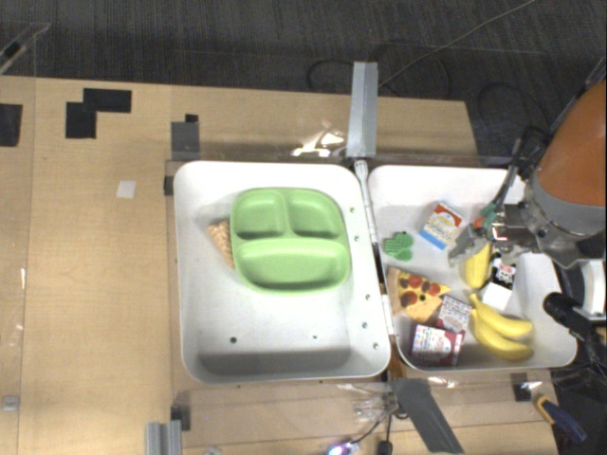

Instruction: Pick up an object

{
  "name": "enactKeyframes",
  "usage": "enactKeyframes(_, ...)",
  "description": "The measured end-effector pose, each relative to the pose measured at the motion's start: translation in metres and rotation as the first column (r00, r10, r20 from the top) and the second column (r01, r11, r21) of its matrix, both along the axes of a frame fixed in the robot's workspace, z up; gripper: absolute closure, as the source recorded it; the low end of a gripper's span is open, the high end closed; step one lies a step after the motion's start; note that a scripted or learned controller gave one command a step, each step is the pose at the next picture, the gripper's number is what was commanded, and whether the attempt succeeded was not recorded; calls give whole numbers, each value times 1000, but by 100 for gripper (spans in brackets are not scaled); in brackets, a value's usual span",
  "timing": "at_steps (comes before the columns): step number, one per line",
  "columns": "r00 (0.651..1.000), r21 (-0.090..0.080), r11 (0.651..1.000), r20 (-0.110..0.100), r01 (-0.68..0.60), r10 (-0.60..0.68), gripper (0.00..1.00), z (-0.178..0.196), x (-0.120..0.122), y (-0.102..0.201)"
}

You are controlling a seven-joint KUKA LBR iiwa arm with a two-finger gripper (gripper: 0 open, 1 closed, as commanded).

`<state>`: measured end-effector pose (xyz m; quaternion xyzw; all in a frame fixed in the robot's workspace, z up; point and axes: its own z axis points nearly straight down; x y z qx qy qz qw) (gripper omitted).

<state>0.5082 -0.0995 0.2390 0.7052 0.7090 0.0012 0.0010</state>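
Note:
My gripper [482, 243] hangs over the middle of the right bin [379, 190], reaching in from the right, and it is open. Its fingers straddle the top end of a single yellow banana [475, 267] that lies in the bin; the view does not show the banana lifted. Around it lie a small white and orange carton [441, 226], a green toy [398, 245], a pizza slice [420, 294], a maroon juice box [434, 343] and a banana bunch [500, 329].
The left bin [275, 344] holds a green divided plate [288, 238] with a tan waffle-like piece [220, 242] sticking out from under its left edge. A metal post [363, 107] stands behind the divider between the bins.

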Motion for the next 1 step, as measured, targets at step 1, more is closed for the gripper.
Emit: enactKeyframes(1, 992, 0, 992, -2, 124, -124, 0, -129, 51, -9)
